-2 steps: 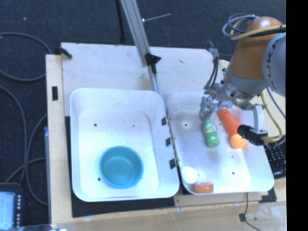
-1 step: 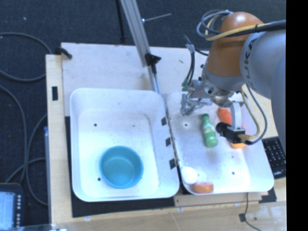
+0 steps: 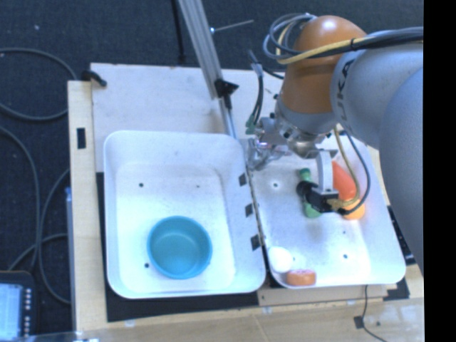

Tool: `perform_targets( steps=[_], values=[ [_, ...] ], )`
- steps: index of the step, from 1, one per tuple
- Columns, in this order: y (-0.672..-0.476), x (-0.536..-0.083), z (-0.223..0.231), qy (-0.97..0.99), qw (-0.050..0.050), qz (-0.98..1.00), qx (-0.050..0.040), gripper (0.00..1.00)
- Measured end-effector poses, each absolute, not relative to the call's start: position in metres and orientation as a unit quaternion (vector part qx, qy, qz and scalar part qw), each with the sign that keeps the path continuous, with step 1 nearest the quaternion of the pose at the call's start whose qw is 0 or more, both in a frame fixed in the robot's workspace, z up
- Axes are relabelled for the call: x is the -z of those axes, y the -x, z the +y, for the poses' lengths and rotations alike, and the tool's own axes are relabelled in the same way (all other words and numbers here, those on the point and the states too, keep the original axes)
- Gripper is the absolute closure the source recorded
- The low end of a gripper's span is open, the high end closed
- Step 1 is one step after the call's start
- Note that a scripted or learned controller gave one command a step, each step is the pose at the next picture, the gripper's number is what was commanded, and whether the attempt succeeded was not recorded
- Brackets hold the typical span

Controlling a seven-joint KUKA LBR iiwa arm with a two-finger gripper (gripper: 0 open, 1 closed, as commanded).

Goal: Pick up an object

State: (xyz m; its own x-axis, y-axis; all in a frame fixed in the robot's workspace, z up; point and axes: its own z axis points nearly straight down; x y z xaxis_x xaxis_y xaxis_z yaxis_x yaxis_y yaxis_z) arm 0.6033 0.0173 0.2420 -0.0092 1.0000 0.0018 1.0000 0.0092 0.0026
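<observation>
Nearest, one white egg point(image 3: 279, 258) and one orange-topped piece point(image 3: 302, 278) sit at the right bin's point(image 3: 370, 262) front edge. One blue bowl point(image 3: 179, 246) occupies the left bin point(image 3: 125, 191). Farther, one carrot point(image 3: 343, 180) and one green piece point(image 3: 311, 206) lie beside the pincer point(image 3: 258, 154); whether it is parted or holding anything, I cannot tell.

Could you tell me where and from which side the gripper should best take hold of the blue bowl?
Probably by the rim, from straight above. The blue bowl sits upright and open in the left bin, too wide to span, so one finger inside and one outside the wall seems best. Its upper-left rim has the most free floor around it; the near side lies closer to the bin's wall.
</observation>
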Motion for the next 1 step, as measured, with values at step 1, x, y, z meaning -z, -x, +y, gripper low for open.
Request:
perform_targets(
  steps=[1],
  values=[
    [-0.5974, -0.2524, 0.0752, -0.703, 0.000, 0.711, -0.0022, 1.00]
  ],
)
